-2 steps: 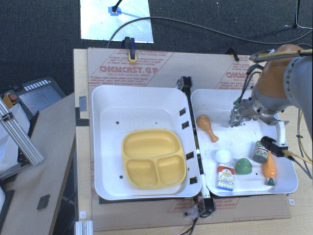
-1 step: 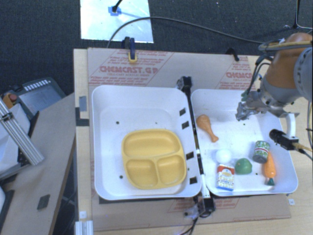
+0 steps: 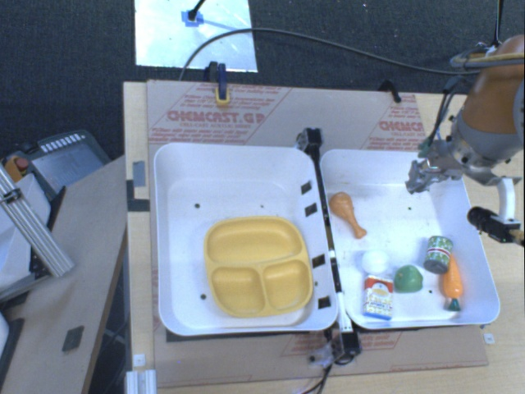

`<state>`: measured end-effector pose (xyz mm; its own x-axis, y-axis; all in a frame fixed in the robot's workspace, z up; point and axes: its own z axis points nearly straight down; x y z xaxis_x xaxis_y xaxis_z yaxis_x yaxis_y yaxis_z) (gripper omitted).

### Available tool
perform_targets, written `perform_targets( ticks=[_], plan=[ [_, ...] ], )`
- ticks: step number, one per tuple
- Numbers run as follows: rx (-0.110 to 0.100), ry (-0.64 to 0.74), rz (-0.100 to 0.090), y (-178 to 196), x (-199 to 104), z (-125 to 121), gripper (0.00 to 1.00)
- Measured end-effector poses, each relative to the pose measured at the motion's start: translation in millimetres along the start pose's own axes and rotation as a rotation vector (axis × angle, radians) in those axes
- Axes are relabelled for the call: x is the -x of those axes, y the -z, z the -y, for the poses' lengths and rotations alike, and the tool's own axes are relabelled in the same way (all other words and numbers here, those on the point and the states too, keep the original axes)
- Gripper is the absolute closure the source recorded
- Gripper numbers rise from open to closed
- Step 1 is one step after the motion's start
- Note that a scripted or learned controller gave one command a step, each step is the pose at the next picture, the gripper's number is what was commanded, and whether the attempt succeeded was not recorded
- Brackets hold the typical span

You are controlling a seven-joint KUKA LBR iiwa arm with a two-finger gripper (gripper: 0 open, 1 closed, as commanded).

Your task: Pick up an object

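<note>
In the right bin (image 3: 472,220) lie a toy drumstick (image 3: 347,213), white ball (image 3: 375,261), green ball (image 3: 408,278), small box (image 3: 378,296), can (image 3: 438,254) and carrot (image 3: 452,281). The tool (image 3: 420,176) hovers at that bin's far side, seemingly grasping nothing; whether it is clenched I cannot tell. A yellow divided tray (image 3: 258,265) sits in the left bin (image 3: 180,220).

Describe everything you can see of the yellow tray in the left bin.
The yellow tray looks like smooth moulded plastic, rounded at the corners, with three compartments: one long one at the back, two smaller ones in front. It lies flat, slightly turned, on the floor of the left bin, towards its front right. Nothing sits in it.
</note>
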<state>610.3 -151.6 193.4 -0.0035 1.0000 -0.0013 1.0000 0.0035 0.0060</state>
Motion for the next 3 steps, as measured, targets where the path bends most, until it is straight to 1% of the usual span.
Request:
perform_targets(
  ticks=[1,2,3],
  plan=[
    [0.001,0.001,0.0,44.3,-0.8,0.3,1.0],
    [-0.004,0.006,-0.003,33.1,-53.7,-2.3,1.0],
    [-0.003,0.007,-0.004,43.4,-110.9,-1.4,1.0]
  ],
)
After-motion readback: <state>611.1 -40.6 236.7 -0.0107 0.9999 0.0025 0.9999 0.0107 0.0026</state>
